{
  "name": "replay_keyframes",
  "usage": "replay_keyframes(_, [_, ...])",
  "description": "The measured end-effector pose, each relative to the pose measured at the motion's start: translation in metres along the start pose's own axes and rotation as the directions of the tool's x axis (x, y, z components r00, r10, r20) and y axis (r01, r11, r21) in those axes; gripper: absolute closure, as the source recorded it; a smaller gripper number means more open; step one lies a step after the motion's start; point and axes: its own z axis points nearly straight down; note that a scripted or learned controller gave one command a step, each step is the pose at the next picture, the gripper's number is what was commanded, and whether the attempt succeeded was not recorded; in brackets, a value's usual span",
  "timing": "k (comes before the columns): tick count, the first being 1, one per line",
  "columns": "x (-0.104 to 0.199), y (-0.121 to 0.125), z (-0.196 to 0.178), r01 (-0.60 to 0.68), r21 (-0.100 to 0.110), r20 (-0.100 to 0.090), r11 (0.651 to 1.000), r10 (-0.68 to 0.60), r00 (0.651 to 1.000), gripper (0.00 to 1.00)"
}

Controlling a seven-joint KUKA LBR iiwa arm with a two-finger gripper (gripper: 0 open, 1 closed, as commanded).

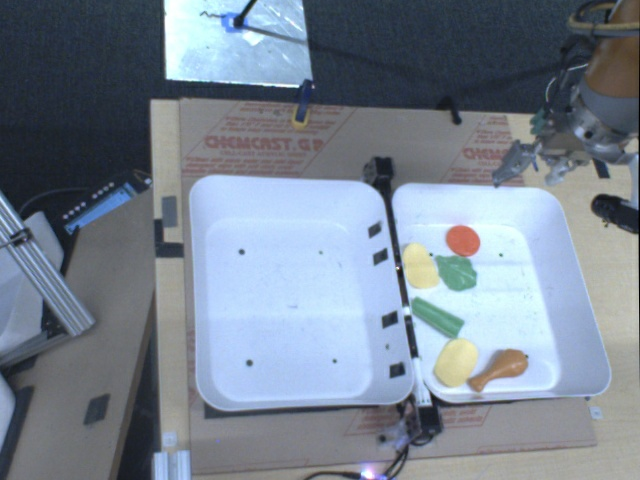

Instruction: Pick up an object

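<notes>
Six toys in the right bin, gripper up at the right edge.
The left bin [290, 288] is at centre-left. In the right bin [570, 268]: yellow piece [420, 266], green stick [437, 317], yellow lump [456, 361], green leaf [457, 273], red disc [462, 239], drumstick [499, 368]. The gripper [530, 165], upper right, hangs above the bin's far rim, fingers spread, holding nothing.

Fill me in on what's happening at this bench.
A grey arm with an orange band reaches in from the right; its two-finger gripper hangs above the far edge of the right white bin, holding nothing. That bin contains a round red piece, a green leaf-shaped piece, a green stick, two yellow pieces and a brown drumstick-shaped toy. Nothing has been picked yet.
</notes>
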Motion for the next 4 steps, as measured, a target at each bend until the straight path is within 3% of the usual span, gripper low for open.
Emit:
replay_keyframes(1, [0.022,0.000,0.097,0.004,0.008,-0.003,1.000,-0.004,1.000,0.00])
replay_keyframes(2, [0.031,-0.054,0.160,-0.002,0.008,-0.003,1.000,0.002,1.000,0.00])
replay_keyframes(3, [0.030,-0.050,0.146,0.000,-0.002,0.000,1.000,0.000,1.000,1.00])
replay_keyframes(4, [0.064,0.005,0.156,0.006,-0.005,0.000,1.000,-0.006,1.000,1.00])
